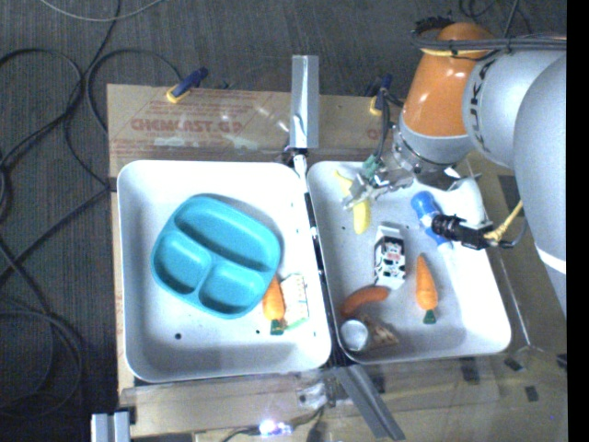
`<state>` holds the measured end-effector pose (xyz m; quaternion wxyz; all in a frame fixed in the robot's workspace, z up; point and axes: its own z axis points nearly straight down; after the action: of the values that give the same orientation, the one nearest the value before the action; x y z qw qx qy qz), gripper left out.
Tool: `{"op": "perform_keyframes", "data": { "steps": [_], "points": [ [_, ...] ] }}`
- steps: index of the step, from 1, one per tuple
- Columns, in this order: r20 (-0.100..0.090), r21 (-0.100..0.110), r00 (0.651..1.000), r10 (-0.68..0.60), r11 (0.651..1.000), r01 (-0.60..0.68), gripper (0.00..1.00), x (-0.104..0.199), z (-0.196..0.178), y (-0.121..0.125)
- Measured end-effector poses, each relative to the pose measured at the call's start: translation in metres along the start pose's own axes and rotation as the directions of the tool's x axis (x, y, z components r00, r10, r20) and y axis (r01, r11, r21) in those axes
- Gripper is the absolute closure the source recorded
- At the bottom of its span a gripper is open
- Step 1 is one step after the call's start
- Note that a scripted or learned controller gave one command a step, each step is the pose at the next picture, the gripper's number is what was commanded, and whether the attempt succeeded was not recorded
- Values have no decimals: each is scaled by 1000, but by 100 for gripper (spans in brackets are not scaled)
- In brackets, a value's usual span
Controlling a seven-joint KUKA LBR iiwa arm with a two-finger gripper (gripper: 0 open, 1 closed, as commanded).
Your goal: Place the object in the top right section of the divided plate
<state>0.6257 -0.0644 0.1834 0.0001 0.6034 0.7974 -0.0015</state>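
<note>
Hovering tool (368,184) over banana (361,212)

The arm (515,99) is cut off by the right edge; the yellow item (361,212) is partly hidden beneath the gripper (368,187).

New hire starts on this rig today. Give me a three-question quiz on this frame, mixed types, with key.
1. True or false: the blue divided plastic plate sits in the left white bin.
2. Which lies beside the plate's lower right edge? A) orange toy carrot B) yellow toy banana C) brown toy sausage
3. Fill in: the gripper hovers over the ____ white bin.

Key: 1 true; 2 A; 3 right.
</note>
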Motion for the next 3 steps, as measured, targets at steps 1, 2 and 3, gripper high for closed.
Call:
{"op": "perform_keyframes", "data": {
  "steps": [1, 2, 3],
  "points": [
    [-1, -3, 959, -285, 959, 285, 100, -36, 89, 14],
    [2, -2, 798, -602, 798, 602, 100, -88, -63, -48],
    [-2, -4, 717, -698, 717, 697, 100, 6, 0, -90]
  ]
}}
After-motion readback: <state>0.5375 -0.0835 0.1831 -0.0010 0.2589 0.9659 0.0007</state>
